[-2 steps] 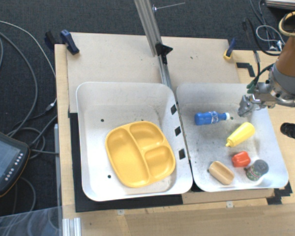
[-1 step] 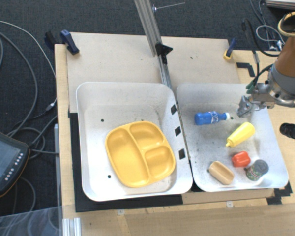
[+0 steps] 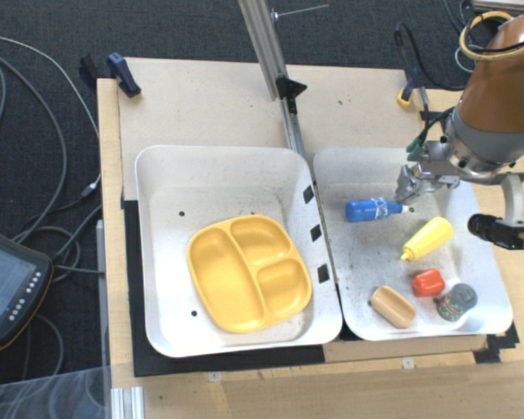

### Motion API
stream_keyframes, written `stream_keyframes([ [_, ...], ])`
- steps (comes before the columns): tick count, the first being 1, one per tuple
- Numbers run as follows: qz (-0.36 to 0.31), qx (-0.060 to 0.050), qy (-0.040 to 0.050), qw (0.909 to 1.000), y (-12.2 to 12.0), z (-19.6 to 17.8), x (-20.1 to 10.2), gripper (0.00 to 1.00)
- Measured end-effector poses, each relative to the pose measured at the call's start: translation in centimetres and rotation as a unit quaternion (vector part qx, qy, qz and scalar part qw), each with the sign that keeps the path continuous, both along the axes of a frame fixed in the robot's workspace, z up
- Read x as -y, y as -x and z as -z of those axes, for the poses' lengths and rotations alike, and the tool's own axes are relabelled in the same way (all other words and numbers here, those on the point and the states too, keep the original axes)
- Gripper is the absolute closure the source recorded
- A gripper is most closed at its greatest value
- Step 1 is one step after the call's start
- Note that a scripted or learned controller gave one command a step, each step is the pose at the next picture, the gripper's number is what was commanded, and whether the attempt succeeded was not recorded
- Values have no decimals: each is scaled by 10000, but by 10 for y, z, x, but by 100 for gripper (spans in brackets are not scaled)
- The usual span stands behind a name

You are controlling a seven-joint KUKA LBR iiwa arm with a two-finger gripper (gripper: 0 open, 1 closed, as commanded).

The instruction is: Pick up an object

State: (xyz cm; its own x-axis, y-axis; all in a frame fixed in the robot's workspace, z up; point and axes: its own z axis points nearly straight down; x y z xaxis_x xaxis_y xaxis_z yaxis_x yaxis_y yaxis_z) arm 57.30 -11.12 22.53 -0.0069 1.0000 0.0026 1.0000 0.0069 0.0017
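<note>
The right bin (image 3: 367,168) holds a blue bottle (image 3: 369,209) lying on its side near the middle. A yellow squeeze bottle (image 3: 426,238) lies just right of it and a little nearer. Along the front of the bin sit a small red object (image 3: 428,282), a tan bread-like piece (image 3: 392,306) and a dark round can (image 3: 456,302). My gripper (image 3: 408,189) hangs low over the right bin, right at the blue bottle's right end. Nothing visibly sits in it.
The left bin (image 3: 162,182) holds a yellow divided plate (image 3: 249,271). A metal pole (image 3: 264,33) rises between the bins at the back. A blue clamp (image 3: 122,72) sits on the bench's far left corner. Cables and a tablet (image 3: 4,286) lie on the floor to the left.
</note>
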Motion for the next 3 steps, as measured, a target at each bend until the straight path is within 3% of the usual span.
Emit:
stream_keyframes([
  [1, -4, 4, 0, 10000, -15, -5, -53, 100],
  [3, 2, -13, -1, 10000, -15, 2, -151, 100],
])
